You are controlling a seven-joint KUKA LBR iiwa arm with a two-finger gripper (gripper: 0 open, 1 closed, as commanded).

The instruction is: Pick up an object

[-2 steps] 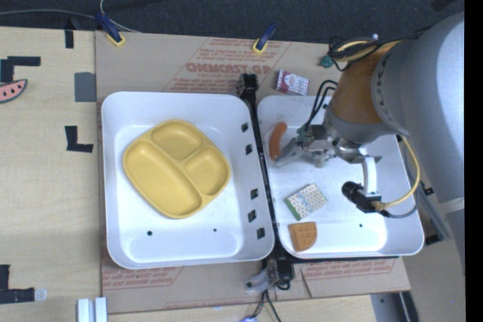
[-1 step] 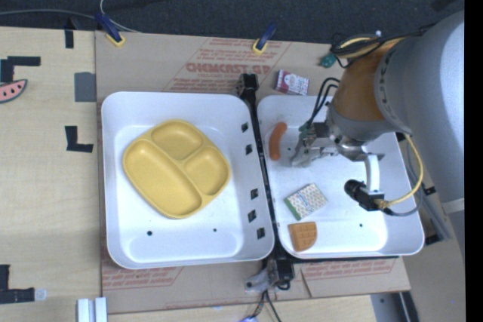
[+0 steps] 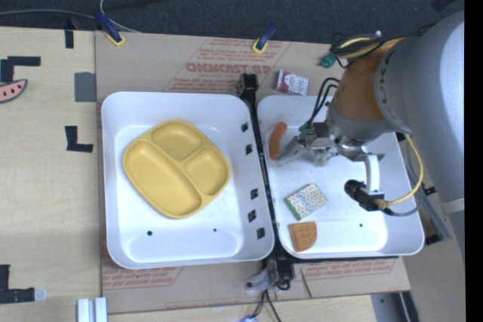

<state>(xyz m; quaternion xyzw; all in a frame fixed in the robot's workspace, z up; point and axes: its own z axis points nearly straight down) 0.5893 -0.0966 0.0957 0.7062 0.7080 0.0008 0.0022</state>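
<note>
Progress is early: nothing is lifted yet. The gripper (image 3: 290,152) sits low in the right bin (image 3: 392,237), fingers parted and holding nothing, just beside the orange sausage-shaped toy (image 3: 278,138). The patterned packet (image 3: 306,200) and waffle-like piece (image 3: 303,235) lie nearer the front.

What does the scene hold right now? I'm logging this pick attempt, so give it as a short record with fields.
left bin: yellow divided plate
right bin: orange sausage-shaped item, small patterned packet, orange waffle-like piece
gripper: low over the right bin, just beside the sausage-shaped item
grasp: nothing seen between the fingers
outside bins: small red packet on the cardboard behind the right bin
</note>
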